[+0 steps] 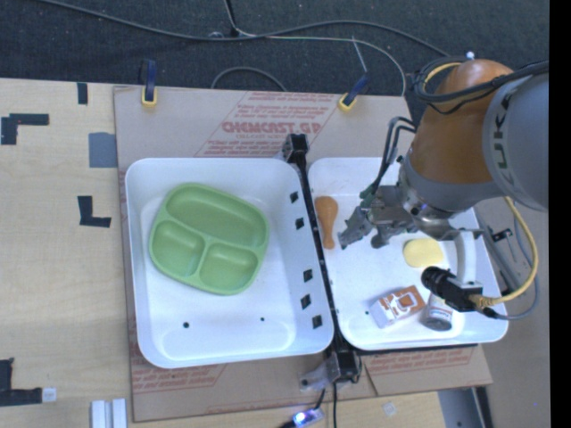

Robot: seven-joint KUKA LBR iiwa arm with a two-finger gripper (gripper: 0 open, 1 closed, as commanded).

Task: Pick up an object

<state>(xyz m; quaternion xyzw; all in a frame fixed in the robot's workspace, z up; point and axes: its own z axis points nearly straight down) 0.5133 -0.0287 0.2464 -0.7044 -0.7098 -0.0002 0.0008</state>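
Two white bins sit side by side; in the right bin [352, 324] the gripper [361, 224] hangs, its opening unclear, beside an orange drumstick toy [326, 218] at centre frame. It looks light, stiff, slick; grip its narrow shaft.

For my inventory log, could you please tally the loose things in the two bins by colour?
Green: 1, the green three-compartment plastic plate
Orange-brown: 1, the orange-brown drumstick-shaped toy
Yellow: 1, the rounded yellow lemon-like toy
Orange and white: 1, the small orange-and-white carton
Silver: 1, the small silver can
Total: 5
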